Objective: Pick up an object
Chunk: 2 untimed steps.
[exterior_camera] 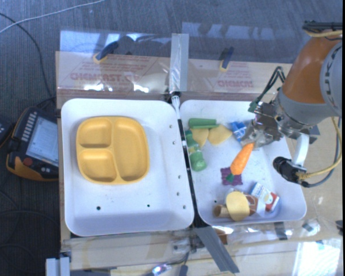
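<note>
The right bin (293,209) holds several toy foods. An orange carrot (241,158) lies tilted near its middle, with a purple piece (230,177) at its lower end. My gripper (259,134) hangs over the bin's upper right part, right at the carrot's upper tip. A small blue item (238,129) lies just to its left. Further left are two yellow pieces (218,134), a green cylinder (202,122) and a green vegetable (195,157). Near the front lie a yellow round piece (237,206) and a red and white packet (265,198).
The left bin (80,211) holds a yellow divided plate (112,149). A raised divider (185,165) separates the two bins. A black cable loop (287,168) hangs from the arm over the right bin's right side. A teach pendant (31,145) lies left of the bench.
</note>
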### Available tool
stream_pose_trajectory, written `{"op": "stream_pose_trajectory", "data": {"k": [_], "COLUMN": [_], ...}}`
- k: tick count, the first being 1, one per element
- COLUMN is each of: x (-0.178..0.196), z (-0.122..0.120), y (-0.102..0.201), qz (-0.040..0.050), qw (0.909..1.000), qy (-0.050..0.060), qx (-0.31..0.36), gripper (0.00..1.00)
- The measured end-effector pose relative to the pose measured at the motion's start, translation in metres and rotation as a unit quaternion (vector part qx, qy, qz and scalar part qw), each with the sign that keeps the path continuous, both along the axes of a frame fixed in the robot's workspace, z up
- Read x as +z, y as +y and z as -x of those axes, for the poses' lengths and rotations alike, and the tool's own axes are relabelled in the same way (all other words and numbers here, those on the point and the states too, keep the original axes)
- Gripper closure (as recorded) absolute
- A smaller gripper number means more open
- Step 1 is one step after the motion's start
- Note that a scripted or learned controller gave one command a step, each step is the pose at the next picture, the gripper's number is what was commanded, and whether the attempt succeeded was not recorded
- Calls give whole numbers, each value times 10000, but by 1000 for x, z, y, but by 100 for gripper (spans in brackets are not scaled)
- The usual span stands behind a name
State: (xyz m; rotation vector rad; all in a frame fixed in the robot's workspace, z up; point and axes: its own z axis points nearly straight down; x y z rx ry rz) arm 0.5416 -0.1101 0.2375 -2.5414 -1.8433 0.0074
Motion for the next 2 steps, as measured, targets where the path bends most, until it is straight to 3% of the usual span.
{"op": "stream_pose_trajectory", "data": {"k": [1, 2], "x": [-53, -21], "z": [12, -65], "y": [-52, -12], "qz": [6, 5], "qw": [9999, 9990], "qy": [-1, -10], "qx": [137, 439], "gripper": [100, 100]}}
